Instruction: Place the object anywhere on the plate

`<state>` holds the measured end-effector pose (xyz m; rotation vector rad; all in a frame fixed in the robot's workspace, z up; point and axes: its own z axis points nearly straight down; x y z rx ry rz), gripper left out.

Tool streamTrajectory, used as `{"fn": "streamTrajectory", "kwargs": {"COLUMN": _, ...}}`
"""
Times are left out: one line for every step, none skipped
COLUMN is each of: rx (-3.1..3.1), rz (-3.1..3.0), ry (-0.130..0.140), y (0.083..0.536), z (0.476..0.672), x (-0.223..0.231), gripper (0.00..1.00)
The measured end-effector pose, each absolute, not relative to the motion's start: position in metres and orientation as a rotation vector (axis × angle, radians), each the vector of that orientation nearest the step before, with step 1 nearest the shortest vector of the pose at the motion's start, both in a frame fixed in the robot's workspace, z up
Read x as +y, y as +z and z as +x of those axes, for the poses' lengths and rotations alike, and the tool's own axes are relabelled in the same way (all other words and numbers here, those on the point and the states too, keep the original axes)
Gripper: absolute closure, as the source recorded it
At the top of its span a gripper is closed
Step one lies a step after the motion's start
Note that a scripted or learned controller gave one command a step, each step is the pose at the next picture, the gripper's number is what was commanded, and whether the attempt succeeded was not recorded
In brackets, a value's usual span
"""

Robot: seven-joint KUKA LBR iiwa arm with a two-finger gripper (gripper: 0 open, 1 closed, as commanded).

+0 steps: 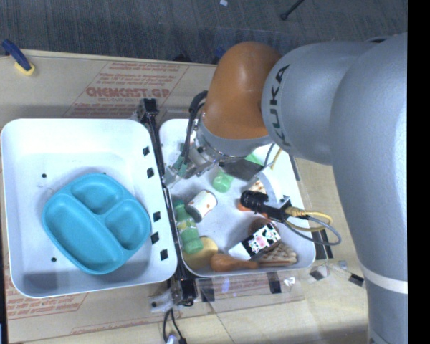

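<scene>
A blue divided plate (97,222) lies in the left bin (29,142). The right bin (222,228) holds several small toy items: a white cylinder with a red mark (202,204), a green piece (223,182), green pieces along the left wall (186,229), an orange-brown piece (233,261), and a black-and-white patterned block (261,240). My arm, with its orange band (240,92), reaches down over the back of the right bin. The gripper (190,165) sits low near the bin's back left corner, and the wrist covers most of it.
Black clips (158,172) run along the divider between the two bins. A black and yellow cable (301,213) crosses the right bin's right side. A brown cardboard sheet (122,84) lies under the bins. A blue and yellow object (18,57) rests at the far left.
</scene>
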<state>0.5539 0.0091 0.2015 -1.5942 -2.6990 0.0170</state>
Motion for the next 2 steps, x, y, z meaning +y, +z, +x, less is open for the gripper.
{"fn": "streamTrajectory", "kwargs": {"rx": -2.69, "rz": -1.609, "ry": 0.008, "y": 0.1903, "z": 0.5265, "x": 0.0771, "gripper": 1.0}}
{"fn": "streamTrajectory", "kwargs": {"rx": -2.689, "rz": -1.615, "ry": 0.01, "y": 0.1907, "z": 0.5271, "x": 0.0747, "gripper": 0.0}}
